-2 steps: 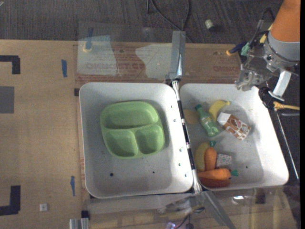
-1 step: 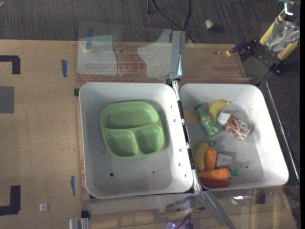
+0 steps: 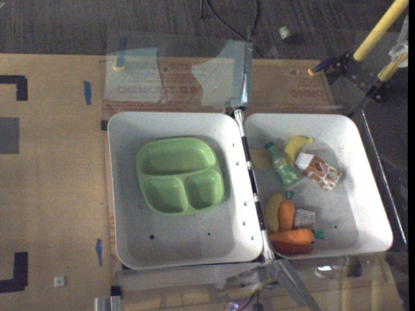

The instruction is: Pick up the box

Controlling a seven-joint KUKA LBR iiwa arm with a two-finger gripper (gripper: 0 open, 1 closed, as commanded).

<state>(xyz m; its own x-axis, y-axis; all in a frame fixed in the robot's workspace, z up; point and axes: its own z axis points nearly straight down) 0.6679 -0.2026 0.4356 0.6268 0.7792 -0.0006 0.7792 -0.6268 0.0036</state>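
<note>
A small carton box with a white top and an orange-red printed side lies tilted in the right bin, near its upper middle. A yellow banana-like piece touches its upper left corner. A second, smaller box with a dark printed face sits lower in the same bin, beside the carrots.
The left bin holds a green divided plate. In the right bin lie a green bottle, a yellow fruit, carrots and a tan round piece. A yellow-handled tool stands at the upper right.
</note>
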